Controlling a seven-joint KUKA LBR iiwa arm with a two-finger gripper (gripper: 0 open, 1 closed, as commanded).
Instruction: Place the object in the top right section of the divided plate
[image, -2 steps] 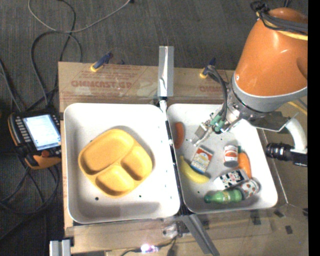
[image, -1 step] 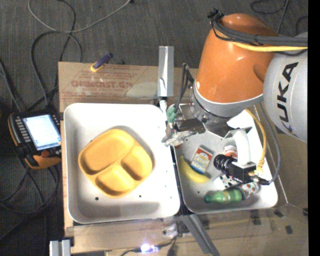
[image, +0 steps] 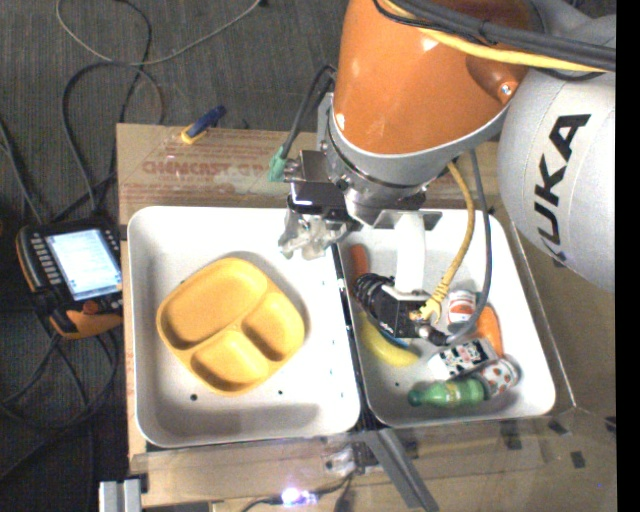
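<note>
Camera view: tool (image: 308, 238), grip state not readable, hung over the left bin (image: 160, 400) at its far right corner, divided plate (image: 215, 295) lying near-left of it.

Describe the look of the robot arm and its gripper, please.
The arm is pale grey with rounded links and black KUKA lettering. A broad orange band sits above the wrist. The gripper is small, dark at its base and pale at its tip.

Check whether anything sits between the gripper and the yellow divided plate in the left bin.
Nothing visible does. The gripper hangs over the upper right corner of the left bin, and bare white floor separates it from the divided plate. The banana and other items lie in the right bin, off that path.
</note>
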